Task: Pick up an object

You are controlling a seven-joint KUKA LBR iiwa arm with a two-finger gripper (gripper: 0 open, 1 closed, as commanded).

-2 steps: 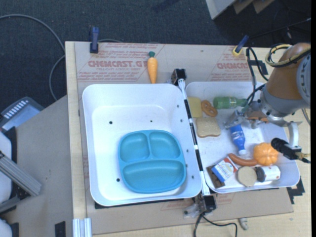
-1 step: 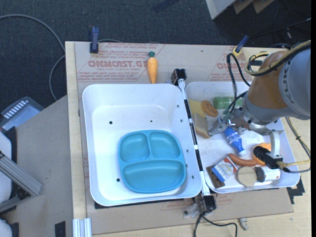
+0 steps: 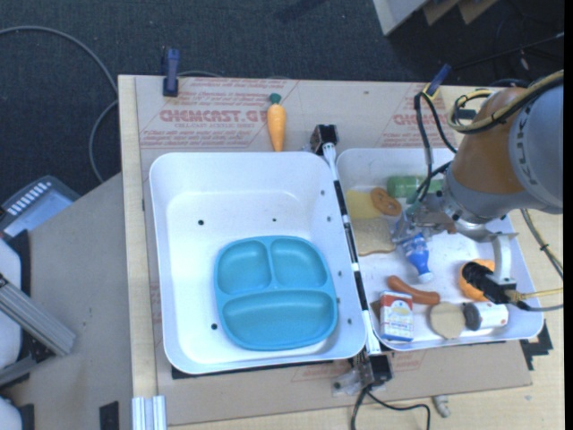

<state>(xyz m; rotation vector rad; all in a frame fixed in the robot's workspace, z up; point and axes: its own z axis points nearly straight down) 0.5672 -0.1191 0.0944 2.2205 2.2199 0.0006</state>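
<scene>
Camera view had me reaching into the right bin (image 3: 528, 330) from its right side, my gripper (image 3: 414, 231) down near the middle of that bin. Whether it had closed on anything I could not tell; the wrist hid that part.

Just below the gripper, toward the bin's front edge, lay a small blue-and-white bottle (image 3: 418, 260). It looked like smooth plastic, and its long axis ran roughly from back to front, tilted a little. It was the nearest thing to my tool, touching it or almost so, and I judged it the likely target.

Other pieces lay around it:
- a reddish sausage (image 3: 413, 288), a curved cylinder near the front
- a small carton (image 3: 397, 317) with a red top at the front left corner
- a flat tan round (image 3: 443, 320) beside it
- a green block (image 3: 404, 186) and a brown bit (image 3: 387, 203) toward the back
- an orange piece (image 3: 473, 279) by the right wall

The left bin (image 3: 179, 186) held a blue divided plate (image 3: 274, 291), glossy with three compartments. A toy carrot (image 3: 277, 124) lay on the bench behind it.
</scene>
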